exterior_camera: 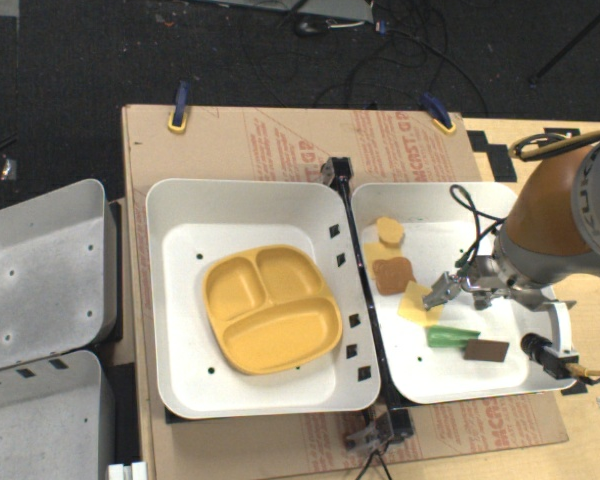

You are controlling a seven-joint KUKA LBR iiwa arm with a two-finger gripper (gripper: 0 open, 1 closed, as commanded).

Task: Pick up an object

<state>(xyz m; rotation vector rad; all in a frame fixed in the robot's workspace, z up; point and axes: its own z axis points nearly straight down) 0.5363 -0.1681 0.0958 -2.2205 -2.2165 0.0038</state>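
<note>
The right bin [500,218] holds several small food-like pieces. A round yellow piece [390,231] lies at the back, with a brown block [392,273] in front of it. Nearer still are a yellow wedge [416,306], a green piece [450,337] and a dark brown bar [485,350]. My gripper [460,297] hangs low over the middle of this bin, just right of the yellow wedge and above the green piece. It is open, and only white bin floor shows between its fingers.
The left bin [170,268] carries a yellow divided plate [272,308]. A black divider [360,288] runs between the two bins. The orange-banded arm [550,213] covers the right bin's right side. White trays [40,268] stand off the bench to the left.
</note>
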